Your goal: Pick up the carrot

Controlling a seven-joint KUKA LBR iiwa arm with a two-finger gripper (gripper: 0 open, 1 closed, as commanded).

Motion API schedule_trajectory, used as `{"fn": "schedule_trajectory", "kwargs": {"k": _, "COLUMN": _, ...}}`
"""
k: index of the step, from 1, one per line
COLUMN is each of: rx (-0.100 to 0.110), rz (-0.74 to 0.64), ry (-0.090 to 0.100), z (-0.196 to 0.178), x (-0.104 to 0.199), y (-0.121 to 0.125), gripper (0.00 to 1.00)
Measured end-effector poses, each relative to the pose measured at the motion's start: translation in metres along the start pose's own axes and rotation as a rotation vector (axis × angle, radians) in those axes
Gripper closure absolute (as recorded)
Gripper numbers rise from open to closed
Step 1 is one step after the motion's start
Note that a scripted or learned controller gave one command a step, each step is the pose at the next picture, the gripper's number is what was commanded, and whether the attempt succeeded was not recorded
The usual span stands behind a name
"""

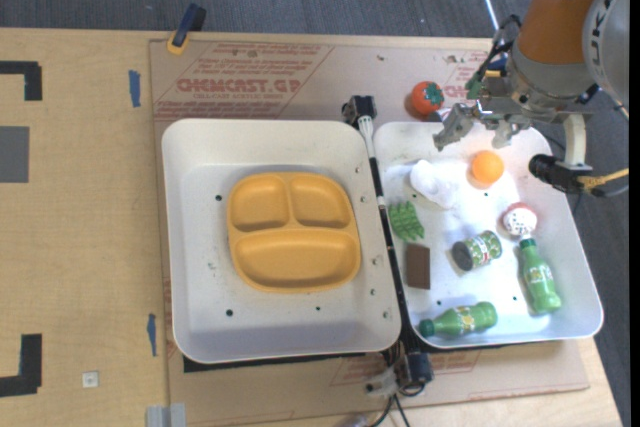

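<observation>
The left bin [190, 215] holds a yellow divided plate [293, 230]; the right bin [575, 260] holds bottles, a can and an orange ball [487, 167]; the arm's gripper [478, 127] hangs over the right bin's far rim, fingers spread, nothing between them; what looks like the carrot [425, 98], red-orange and green-topped, lies on the cardboard just beyond that rim.

Arm [570, 5] enters from upper right of camera view, orange band above wrist facing camera, grey link beside it at frame edge. Wrist points down and leftward. Pincer [478, 123] hangs low at far right of frame, fingers [452, 127] splayed apart, nothing between them. Dark cable loops over top of orange band; second cable runs along right side of wrist.
</observation>
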State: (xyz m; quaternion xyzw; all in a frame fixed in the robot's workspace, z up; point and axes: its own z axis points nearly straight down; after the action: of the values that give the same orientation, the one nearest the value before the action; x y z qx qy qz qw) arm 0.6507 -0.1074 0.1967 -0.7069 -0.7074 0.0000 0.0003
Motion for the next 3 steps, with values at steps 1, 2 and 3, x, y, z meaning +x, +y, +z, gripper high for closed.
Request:
{"fn": "schedule_trajectory", "kwargs": {"k": 1, "rx": 0.001, "rz": 0.062, "ry": 0.0, "z": 0.101, "x": -0.03, "y": -0.003, "gripper": 0.0}}
{"fn": "schedule_trajectory", "kwargs": {"k": 2, "rx": -0.002, "rz": -0.362, "ry": -0.001, "z": 0.088, "x": -0.09, "y": -0.005, "gripper": 0.0}}
{"fn": "schedule_trajectory", "kwargs": {"k": 3, "rx": -0.002, "rz": -0.209, "ry": -0.005, "z": 0.109, "x": -0.03, "y": 0.017, "gripper": 0.0}}
